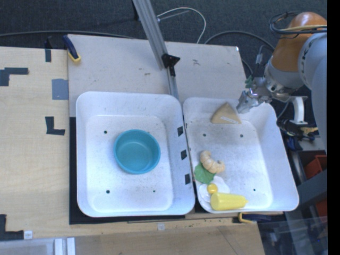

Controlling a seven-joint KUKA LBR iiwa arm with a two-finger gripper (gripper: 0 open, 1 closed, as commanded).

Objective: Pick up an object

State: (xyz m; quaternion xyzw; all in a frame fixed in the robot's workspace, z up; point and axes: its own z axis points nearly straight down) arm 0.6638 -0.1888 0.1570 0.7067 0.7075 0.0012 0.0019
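a robotics lab: taped bench (32, 116), loose cables (183, 15), two white bins (87, 142).

We see a grey arm (319, 62) with a rounded orange band (297, 36) above its wrist, black cables looping over the top, and a small metallic claw (245, 104) at its end.

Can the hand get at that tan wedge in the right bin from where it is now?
Probably yes. The hand sits at the far right of the right bin, right beside the tan wedge, and nothing lies between them. The croissant and yellow bottle are well clear, nearer the front.
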